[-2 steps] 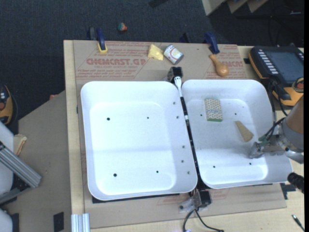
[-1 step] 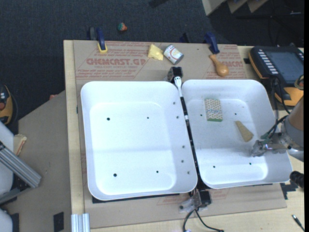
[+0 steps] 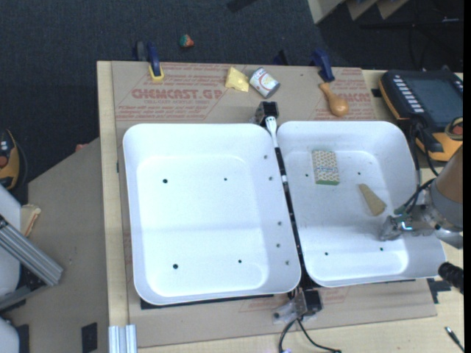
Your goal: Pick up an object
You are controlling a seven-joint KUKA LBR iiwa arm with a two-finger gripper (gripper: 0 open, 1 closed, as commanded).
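The tool [image 3: 390, 229] sits low inside the right bin [image 3: 353, 267], near its right wall, with the grey arm entering from the right edge. Whether it is released or clenched cannot be told; nothing shows in its grip. Just beside it, up and to the left, a tan wedge-shaped block [image 3: 372, 198] lies on the bin floor. Farther up lies a patterned rectangular sponge [image 3: 325, 167], apart from the block. The left bin [image 3: 202, 278] adjoins it. On the bench [image 3: 184, 94] behind the bins lie a yellow piece [image 3: 237, 80] and a wooden pear-shaped object [image 3: 335, 101].
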